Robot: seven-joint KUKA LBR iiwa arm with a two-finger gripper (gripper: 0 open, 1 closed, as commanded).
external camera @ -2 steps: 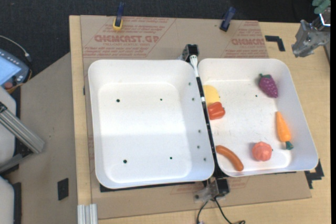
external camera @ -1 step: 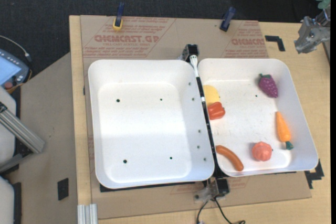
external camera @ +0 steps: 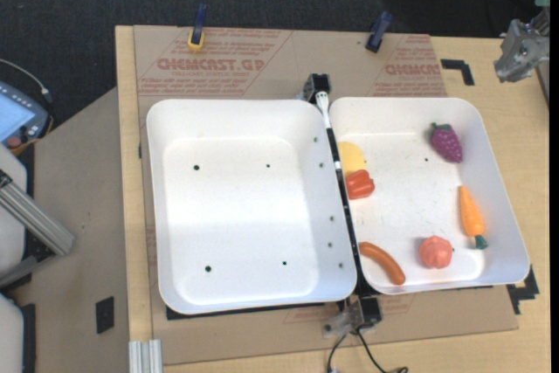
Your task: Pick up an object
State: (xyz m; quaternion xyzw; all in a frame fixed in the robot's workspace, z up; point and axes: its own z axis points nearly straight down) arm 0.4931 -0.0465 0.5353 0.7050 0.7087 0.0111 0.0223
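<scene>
The right bin point(external camera: 410, 122) holds several toy foods. A purple bunch of grapes point(external camera: 445, 142) lies at its far right. A yellow piece point(external camera: 351, 155) and a red pepper point(external camera: 359, 185) rest against the left wall. An orange carrot point(external camera: 472, 216) lies along the right wall. A sausage point(external camera: 382, 263) and a pinkish-red round fruit point(external camera: 436, 252) sit near the front edge. My gripper point(external camera: 521, 55) hangs at the frame's right edge, beyond the right bin's far right corner, well apart from every object.
The left bin point(external camera: 175, 188) stands beside the right one, joined by a black divider strip point(external camera: 334, 179). Both rest on a cardboard sheet point(external camera: 262, 57) held by a yellow-blue clamp point(external camera: 197, 29) and a blue clamp point(external camera: 379, 31). Cables trail at the front point(external camera: 354, 336).
</scene>
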